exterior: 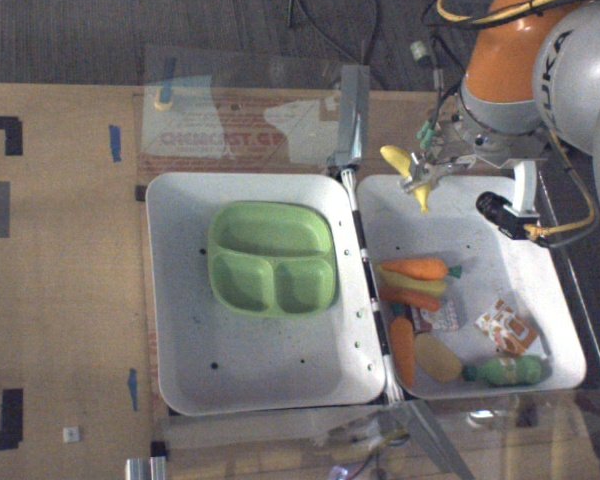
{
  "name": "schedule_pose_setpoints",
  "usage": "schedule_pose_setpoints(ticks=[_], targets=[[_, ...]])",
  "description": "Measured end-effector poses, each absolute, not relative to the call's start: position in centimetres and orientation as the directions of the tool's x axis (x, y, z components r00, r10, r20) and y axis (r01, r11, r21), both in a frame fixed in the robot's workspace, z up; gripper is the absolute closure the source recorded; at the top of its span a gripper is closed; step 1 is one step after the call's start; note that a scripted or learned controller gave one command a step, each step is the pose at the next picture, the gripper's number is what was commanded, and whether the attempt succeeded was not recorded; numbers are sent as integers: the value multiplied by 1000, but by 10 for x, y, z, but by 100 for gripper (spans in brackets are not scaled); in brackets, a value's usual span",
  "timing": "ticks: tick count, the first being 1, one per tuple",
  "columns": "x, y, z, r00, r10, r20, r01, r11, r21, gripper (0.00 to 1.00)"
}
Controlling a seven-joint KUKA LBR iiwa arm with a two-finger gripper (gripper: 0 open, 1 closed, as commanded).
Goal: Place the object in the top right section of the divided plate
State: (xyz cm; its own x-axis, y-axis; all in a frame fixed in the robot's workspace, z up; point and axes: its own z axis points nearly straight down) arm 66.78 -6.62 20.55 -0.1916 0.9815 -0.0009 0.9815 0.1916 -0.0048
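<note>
Gripper (427,173) is closed on a yellow toy banana (405,168), pinched mid-body and lifted above the right bin's (560,308) top-left corner, so it looks clear to carry left. Target green divided plate (272,258) sits well left of the gripper and lower in view, in the left bin (180,348); one plate, three sections, nothing in them. Below the gripper in the right bin: two carrots, a potato-like piece, a green item, one small packet.

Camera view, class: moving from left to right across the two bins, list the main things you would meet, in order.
Green divided plate → upper carrot → banana at the end effector → snack packet → green bottle.
</note>
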Motion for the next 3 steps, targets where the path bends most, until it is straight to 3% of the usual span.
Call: schedule_pose_setpoints(ticks=[1,2,3], targets=[[612,-65,181,-77,997,1,997,77,-7,100],[566,-6,181,-20,1000,1,1000,20,-7,100],[552,54,181,-103,995,1,995,103,-9,100]])
